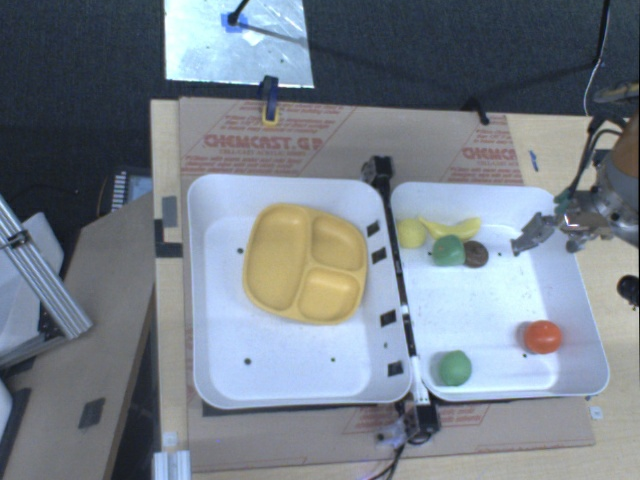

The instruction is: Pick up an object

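The right bin [492,308] holds several small items. Near its far left lie a yellow round fruit [411,233], a yellow banana-like piece [452,226], a green piece [448,252] and a brown one [476,255]. An orange-red ball [542,337] rests near the front right, and a green ball [455,367] sits at the front. My gripper [551,238] hovers over the bin's far right edge, to the right of the brown piece. It stands open with nothing between its fingers.
The left bin [225,363] carries a yellow divided plate [305,263]. A black divider with clips [392,268] runs between the bins. Cardboard [300,138] lies under both, and a foil sheet [238,28] sits on the floor behind.
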Robot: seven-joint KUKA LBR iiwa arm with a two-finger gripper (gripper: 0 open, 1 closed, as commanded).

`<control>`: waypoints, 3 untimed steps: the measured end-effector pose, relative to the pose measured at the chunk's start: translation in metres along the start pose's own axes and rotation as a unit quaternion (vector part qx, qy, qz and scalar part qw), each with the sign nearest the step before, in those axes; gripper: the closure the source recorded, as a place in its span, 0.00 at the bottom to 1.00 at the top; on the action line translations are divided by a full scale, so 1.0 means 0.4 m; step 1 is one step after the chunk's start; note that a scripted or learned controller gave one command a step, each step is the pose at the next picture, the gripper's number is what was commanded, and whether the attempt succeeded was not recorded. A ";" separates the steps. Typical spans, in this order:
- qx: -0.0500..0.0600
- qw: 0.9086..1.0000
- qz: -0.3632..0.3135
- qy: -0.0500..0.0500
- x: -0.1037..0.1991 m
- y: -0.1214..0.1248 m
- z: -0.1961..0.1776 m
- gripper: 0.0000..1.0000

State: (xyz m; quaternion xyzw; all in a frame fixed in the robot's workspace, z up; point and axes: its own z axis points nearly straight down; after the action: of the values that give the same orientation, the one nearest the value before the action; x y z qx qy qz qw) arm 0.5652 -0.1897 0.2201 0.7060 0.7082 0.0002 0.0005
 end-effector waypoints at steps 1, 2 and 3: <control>0.002 1.000 0.001 0.000 -0.009 -0.003 0.154 0.00; 0.001 1.000 0.001 0.001 -0.005 0.007 0.261 0.00; 0.001 1.000 0.001 0.001 -0.004 0.008 0.343 0.00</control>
State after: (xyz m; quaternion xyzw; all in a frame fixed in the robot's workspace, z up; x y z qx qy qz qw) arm 0.5684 -0.1913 0.0829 0.7069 0.7074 -0.0003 -0.0008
